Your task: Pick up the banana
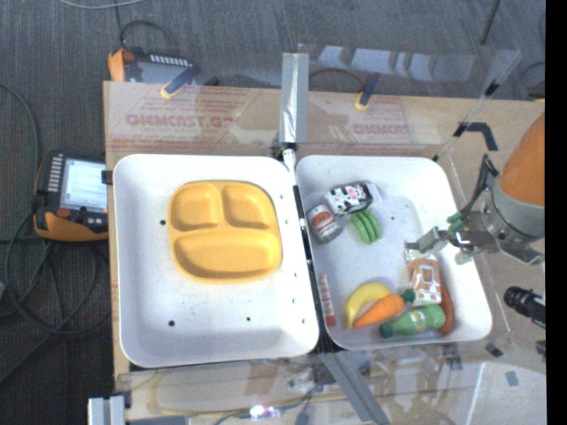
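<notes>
Camera view: banana [365, 297] is lying in the right bin [461, 202], near its front wall, touching the carrot [381, 310] that is resting against it. Gripper [440, 235] is hovering over the bin's right side, above an orange carton [426, 279]; finger spread cannot be told. Yellow divided tray [226, 230] is sitting in the left bin [142, 264].

The bench [133, 118] bears the left bin [142, 264] and right bin [403, 175].

Glossy plastic is showing on the banana [366, 297] and yellow tray [226, 230], the white bins [142, 326] looking smooth and matt.
</notes>
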Tool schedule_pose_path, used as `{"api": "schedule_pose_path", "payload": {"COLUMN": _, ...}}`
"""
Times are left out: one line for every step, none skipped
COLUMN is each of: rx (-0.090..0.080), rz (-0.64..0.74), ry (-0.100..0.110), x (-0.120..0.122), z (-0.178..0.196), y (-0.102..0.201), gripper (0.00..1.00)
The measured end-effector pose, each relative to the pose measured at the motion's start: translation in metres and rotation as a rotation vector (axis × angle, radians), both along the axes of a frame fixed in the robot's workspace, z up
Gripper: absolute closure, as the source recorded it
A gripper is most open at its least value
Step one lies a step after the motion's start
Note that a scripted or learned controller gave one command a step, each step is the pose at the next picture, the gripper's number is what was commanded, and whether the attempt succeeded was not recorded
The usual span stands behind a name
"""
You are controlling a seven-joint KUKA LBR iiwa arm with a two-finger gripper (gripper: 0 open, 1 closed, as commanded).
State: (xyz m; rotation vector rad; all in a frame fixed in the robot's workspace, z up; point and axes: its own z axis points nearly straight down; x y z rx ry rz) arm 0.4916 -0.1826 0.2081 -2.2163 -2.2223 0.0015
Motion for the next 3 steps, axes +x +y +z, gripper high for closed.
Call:
{"api": "schedule_pose_path", "payload": {"rx": -0.001, "rz": 0.088, "ry": -0.001, "x": -0.008, "z": -0.024, "y": 0.021, "gripper": 0.00}}
{"api": "schedule_pose_path", "payload": {"rx": -0.005, "rz": 0.243, "ry": -0.010, "x": -0.006, "z": -0.119, "y": 0.075, "gripper": 0.00}}
{"api": "schedule_pose_path", "payload": {"rx": 0.000, "rz": 0.249, "ry": -0.001, "x": -0.008, "z": -0.025, "y": 0.173, "gripper": 0.00}}
